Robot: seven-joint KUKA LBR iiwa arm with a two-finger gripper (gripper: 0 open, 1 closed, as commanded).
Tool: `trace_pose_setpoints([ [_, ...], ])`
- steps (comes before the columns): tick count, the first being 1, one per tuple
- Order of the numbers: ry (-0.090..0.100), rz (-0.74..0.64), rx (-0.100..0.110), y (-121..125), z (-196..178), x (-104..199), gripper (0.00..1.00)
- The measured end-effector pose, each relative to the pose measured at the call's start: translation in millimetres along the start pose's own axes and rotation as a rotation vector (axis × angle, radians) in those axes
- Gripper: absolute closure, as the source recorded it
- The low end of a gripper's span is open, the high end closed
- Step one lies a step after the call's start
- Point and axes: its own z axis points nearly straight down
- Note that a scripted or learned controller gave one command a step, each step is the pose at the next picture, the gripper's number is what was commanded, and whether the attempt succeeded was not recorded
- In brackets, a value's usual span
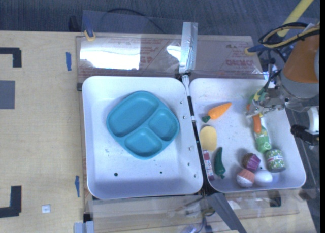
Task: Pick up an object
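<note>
Hovering low over the far right corner of the right bin (299,175): the gripper (262,106) of the grey and orange arm, reaching in from the right. Jaws blurred against the bin wall, so impossible to tell how wide apart. Directly below, a small orange piece (257,123), touching a green packet (262,140) that runs toward a green jar (274,160).

Nearby at the front edge, crowded together: a purple toy (251,161), a pink cupcake (245,177), a white egg (263,178). Farther left, apart from the rest: a carrot (220,110), a yellow piece (208,137), a green pepper (219,162).

Likely trouble: closing on two touching items at once, or nudging the orange piece aside. Also scraping the bin wall so close by. Left bin (91,140): a blue divided plate (143,124).
</note>
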Motion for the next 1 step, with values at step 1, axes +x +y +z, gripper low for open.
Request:
trace_pose_setpoints([
  [1,0.001,-0.001,-0.007,44.1,-72.8,46.4,1.00],
])
